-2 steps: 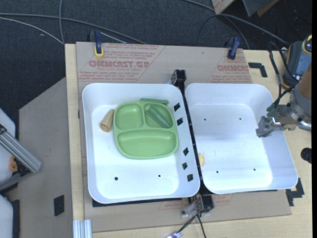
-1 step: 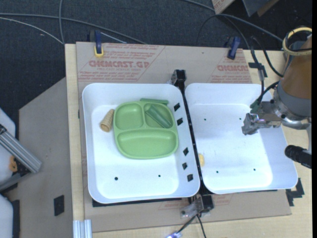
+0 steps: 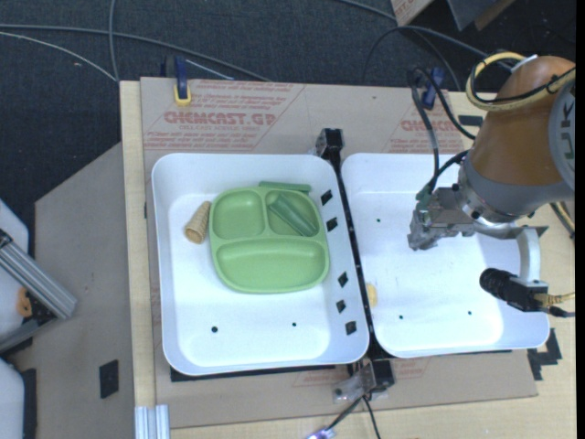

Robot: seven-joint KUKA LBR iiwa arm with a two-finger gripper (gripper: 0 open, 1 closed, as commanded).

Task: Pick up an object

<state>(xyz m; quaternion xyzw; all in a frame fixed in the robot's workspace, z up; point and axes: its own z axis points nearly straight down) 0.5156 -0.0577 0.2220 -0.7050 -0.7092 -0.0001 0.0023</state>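
A light green divided plate (image 3: 267,242) lies in the left bin (image 3: 183,327). A darker green, pod-like piece (image 3: 294,212) rests in the plate's upper right compartment. A tan cone (image 3: 196,222) lies on the bin floor, touching the plate's left edge. My gripper (image 3: 426,230) hangs over the left middle of the right bin (image 3: 439,327), well apart from the plate and the cone. I see nothing in it. A small yellow bit (image 3: 370,294) sits at the right bin's left rim, below and left of the gripper.
Black clips (image 3: 330,143) run along the seam between the two bins. The arm's grey and orange body (image 3: 521,126) covers the right bin's upper right. A black part (image 3: 508,287) hangs over its lower right. Cables cross the dark floor behind the bench.
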